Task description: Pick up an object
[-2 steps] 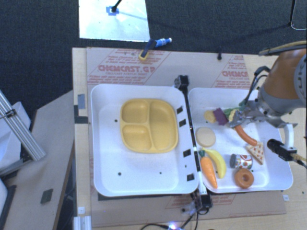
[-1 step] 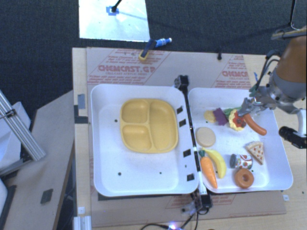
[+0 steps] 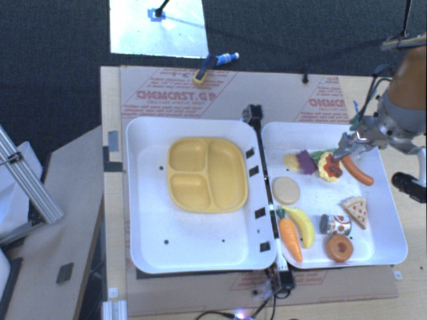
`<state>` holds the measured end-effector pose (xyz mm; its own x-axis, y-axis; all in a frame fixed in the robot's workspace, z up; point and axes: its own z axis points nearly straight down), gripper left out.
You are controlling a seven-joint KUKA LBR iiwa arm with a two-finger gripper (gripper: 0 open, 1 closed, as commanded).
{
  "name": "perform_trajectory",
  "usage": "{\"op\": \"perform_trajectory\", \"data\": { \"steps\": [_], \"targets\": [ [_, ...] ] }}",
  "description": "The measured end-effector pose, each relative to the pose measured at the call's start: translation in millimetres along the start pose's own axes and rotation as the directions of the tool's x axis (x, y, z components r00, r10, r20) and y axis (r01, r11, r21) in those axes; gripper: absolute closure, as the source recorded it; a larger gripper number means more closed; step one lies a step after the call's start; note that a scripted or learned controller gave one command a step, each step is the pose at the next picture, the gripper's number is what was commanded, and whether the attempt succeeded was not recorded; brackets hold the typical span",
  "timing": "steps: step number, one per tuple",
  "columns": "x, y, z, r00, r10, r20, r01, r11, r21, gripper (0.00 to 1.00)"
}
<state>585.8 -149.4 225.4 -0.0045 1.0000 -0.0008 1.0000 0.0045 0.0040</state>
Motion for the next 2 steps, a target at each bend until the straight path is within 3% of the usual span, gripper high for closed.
{"op": "perform_trajectory", "data": {
  "steps": [2],
  "targets": [
    [90.3, 27.5, -4.1, 1.0, -0.005, -0.002, 0.005, 1.0, 0.0, 1.0]
  ]
}}
